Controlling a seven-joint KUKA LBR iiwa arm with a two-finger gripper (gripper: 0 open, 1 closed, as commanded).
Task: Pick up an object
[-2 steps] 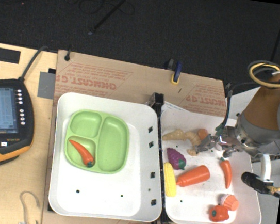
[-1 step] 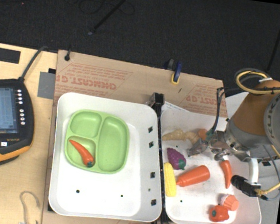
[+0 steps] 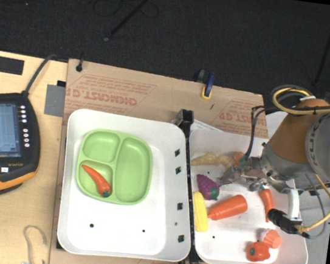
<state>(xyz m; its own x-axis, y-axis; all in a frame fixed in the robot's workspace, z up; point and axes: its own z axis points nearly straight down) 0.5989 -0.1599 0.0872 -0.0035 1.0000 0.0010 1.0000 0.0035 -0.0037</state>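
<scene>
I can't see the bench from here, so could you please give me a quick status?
End effector low in right bin, near purple grapes. Nothing seen held. Carrot and corn lie close by.

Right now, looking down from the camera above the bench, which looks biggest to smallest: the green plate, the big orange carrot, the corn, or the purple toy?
1. green plate
2. big orange carrot and corn: much alike in length, too close to rank
3. purple toy
</scene>
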